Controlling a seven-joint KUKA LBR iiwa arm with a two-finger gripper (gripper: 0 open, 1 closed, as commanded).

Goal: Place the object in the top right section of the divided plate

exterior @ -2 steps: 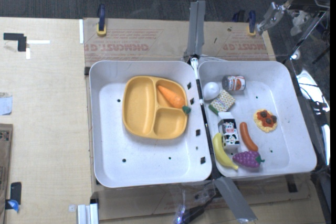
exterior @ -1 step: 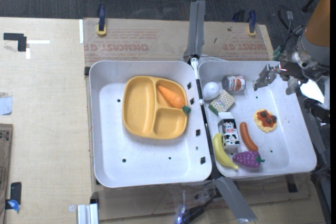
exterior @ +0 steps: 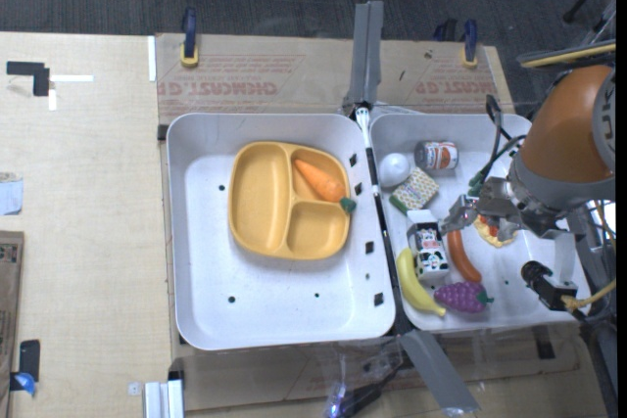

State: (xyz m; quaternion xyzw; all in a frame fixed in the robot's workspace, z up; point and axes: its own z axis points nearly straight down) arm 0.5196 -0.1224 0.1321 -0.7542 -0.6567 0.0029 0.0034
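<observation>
Carrot (exterior: 321,178) lying in top right section of yellow divided plate (exterior: 257,210), left bin (exterior: 196,240) | pincer (exterior: 468,209) over right bin (exterior: 509,308), grip state cannot tell | cardboard (exterior: 235,83) print mirrored, reads "CHEMCRAFT"-like, unsure

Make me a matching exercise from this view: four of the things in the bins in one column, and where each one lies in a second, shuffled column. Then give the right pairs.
Things
1. carrot
2. banana
3. purple grapes
4. tin can

Places
A. near the far wall of the right bin, right of a white ball
B. in the top right section of the divided plate
C. along the near left side of the right bin, below a small carton
D. at the near edge of the right bin, just right of the banana

Pairs: 1-B, 2-C, 3-D, 4-A
</observation>
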